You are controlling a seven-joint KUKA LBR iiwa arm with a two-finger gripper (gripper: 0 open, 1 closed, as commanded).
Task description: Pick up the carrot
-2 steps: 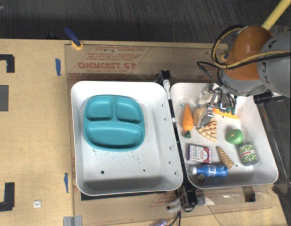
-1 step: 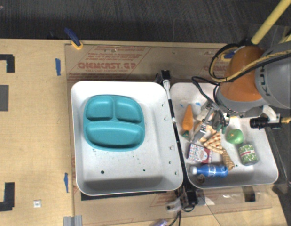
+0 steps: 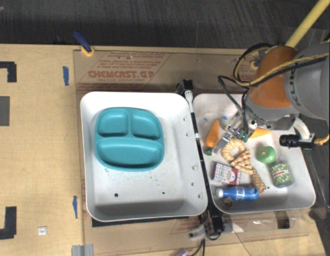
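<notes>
A: We have the carrot (image 3: 213, 133) in the right bin (image 3: 306, 193), upper-left area near the divider, lying tilted with the narrow end toward the top.

B: Gripper?

A: Gripper (image 3: 232, 134) sits just right of the carrot, low in the bin. We can't tell the jaw state, and nothing is visibly held.

B: Neighbours?

A: Pretzel (image 3: 236, 152) just below-right of it, small carton (image 3: 224, 173) and blue bottle (image 3: 238, 193) further down, green apple (image 3: 266, 154) and green can (image 3: 280, 174) to the right. Left bin (image 3: 138, 207) holds a teal plate (image 3: 129, 138).

B: Plan?

A: We'd shift left, centre over the carrot's thick middle, straddle it across the short axis, keep clear of the bin wall and pretzel, then descend and close.
</notes>
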